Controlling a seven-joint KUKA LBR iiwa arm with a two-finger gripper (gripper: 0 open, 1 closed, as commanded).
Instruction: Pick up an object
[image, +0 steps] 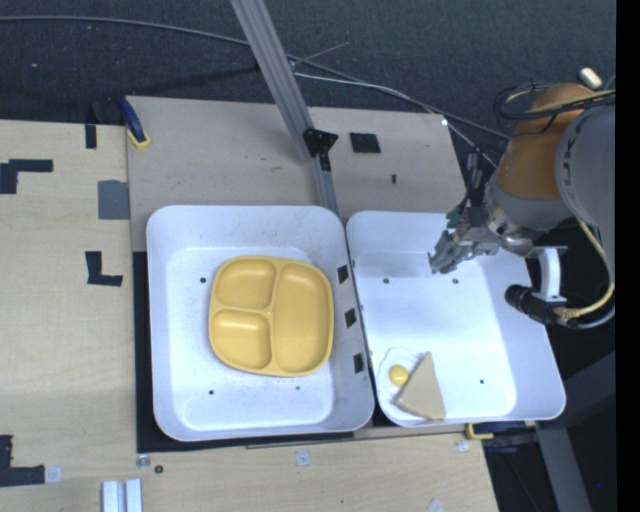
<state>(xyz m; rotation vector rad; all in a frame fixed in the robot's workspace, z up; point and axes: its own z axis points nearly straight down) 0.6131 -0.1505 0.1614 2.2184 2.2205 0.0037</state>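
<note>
In the right bin (470, 320), a tan wedge-shaped piece (424, 388) lies at the near left corner. A small fried-egg toy (398, 373) with a yellow yolk sits touching its left side. My gripper (446, 256) hangs over the far part of the right bin, well apart from both objects. Nothing shows between its fingers. A yellow divided plate (270, 315) lies in the middle of the left bin (180, 300).
The grey arm with its orange band (540, 150) comes in from the right above the right bin's far corner. A slanted metal pole (290, 90) runs down to the gap between the bins. Cables trail behind the bench.
</note>
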